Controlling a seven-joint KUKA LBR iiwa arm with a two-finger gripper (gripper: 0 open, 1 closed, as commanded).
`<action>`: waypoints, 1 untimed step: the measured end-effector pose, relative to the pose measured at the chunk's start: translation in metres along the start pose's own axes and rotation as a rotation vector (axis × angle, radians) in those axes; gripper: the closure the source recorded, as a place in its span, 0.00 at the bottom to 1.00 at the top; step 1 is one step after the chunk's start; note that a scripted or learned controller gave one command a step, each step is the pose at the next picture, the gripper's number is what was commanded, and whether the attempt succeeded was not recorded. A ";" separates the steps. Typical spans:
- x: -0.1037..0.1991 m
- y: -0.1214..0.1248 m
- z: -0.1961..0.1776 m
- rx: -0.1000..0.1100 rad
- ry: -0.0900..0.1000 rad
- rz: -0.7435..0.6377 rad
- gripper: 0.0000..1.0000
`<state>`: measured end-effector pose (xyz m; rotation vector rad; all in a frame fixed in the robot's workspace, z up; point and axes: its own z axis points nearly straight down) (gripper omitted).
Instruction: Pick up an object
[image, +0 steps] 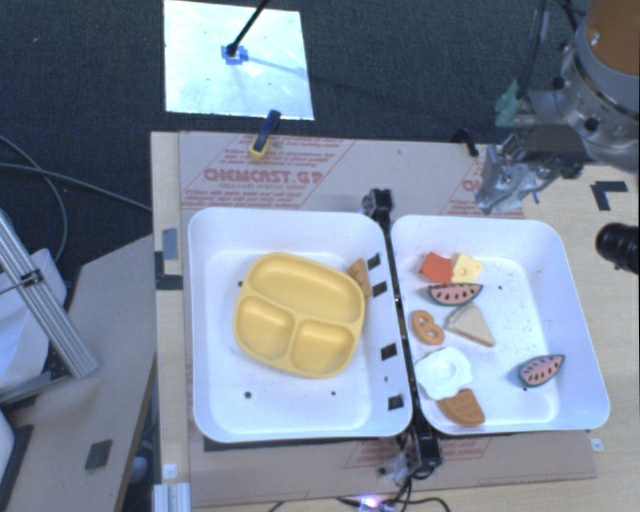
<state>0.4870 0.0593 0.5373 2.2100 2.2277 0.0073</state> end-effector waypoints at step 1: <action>-0.060 0.001 0.002 0.003 -0.002 0.012 1.00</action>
